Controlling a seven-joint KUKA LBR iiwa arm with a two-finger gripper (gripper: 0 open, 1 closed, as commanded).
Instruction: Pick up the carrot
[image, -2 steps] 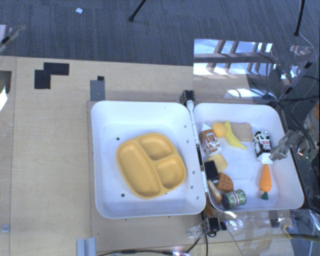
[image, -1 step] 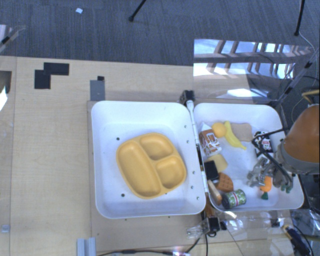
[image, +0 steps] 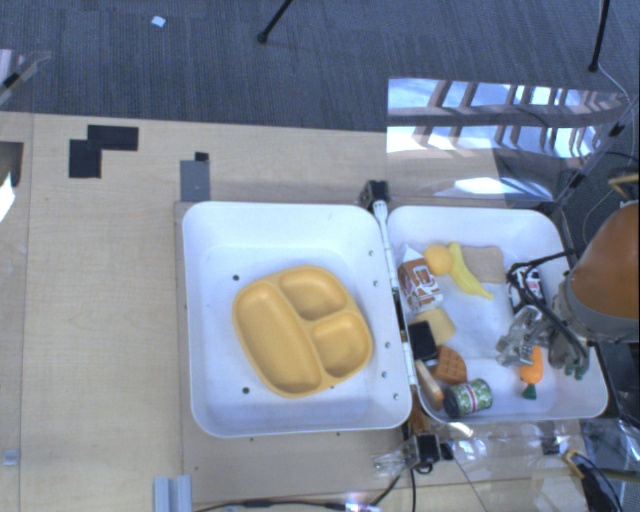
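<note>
The gripper (image: 522, 345) sat low in the right bin (image: 585, 405), at the frame's lower right, touching or just beside the carrot (image: 532, 368); whether it had closed on anything could not be told. The carrot lay on the bin floor, orange with a green tip, so the pick looked unfinished: grasp and lift remained. The same bin held a banana (image: 465, 270), a small carton (image: 421, 285), a green can (image: 468, 398), a waffle-like biscuit (image: 450, 365) and a cheese-like yellow block (image: 436, 324). The left bin (image: 210, 400) held a yellow divided plate (image: 302, 330).
</note>
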